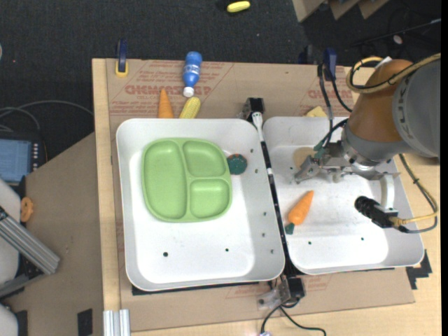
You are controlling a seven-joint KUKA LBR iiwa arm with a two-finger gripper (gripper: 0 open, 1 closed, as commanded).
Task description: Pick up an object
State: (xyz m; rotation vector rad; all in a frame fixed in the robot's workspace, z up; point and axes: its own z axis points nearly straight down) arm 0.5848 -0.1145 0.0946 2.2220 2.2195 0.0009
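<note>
Hovering low over the right bin (pixel 392 254), the gripper (pixel 316 168) sits near the bin's upper left; whether it is apart or together cannot be told. An orange toy carrot (pixel 301 208) lies just below it. Red lettering on the cardboard (pixel 231 75) beneath is too faint to read.

You had the divided plate (pixel 187 180) in the left bin (pixel 140 257), the carrot (pixel 300 208) in the right bin (pixel 350 254), the gripper (pixel 315 166) just behind it.
</note>
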